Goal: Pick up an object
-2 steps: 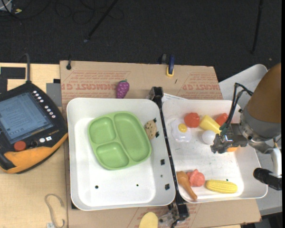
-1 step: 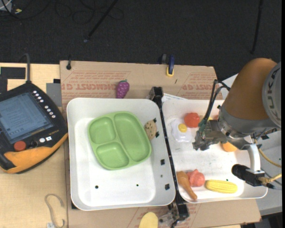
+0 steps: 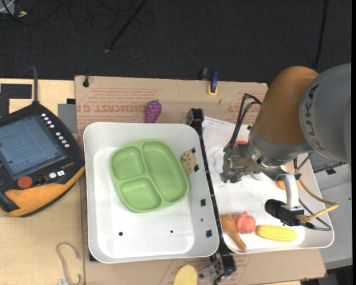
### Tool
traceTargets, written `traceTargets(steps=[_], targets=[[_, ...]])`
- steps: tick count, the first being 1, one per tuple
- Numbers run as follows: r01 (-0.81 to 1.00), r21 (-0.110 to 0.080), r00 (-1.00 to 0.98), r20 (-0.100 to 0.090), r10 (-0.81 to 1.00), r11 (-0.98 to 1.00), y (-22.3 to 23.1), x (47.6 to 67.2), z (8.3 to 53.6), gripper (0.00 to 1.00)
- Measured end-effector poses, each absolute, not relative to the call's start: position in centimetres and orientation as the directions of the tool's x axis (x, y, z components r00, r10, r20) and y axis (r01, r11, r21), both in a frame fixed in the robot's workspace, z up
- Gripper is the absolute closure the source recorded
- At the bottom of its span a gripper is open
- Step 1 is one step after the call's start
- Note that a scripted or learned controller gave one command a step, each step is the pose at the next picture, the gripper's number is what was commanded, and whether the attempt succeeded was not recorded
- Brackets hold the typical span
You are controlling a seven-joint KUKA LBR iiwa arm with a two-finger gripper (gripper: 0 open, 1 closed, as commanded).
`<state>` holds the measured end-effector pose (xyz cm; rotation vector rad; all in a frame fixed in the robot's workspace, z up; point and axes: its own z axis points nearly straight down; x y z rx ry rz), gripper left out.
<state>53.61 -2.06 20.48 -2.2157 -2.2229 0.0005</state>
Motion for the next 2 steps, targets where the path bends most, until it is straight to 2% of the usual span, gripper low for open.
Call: traceTargets(steps=[1, 2], targets=[[1.0, -0.001, -0.003, 0.002, 1.0, 0.003, 1.9, 55.8, 22.3, 1.0], [1.0, -0.001, -0.003, 0.002, 1.0, 0.003, 7.4, 56.9, 22.7, 1.0]])
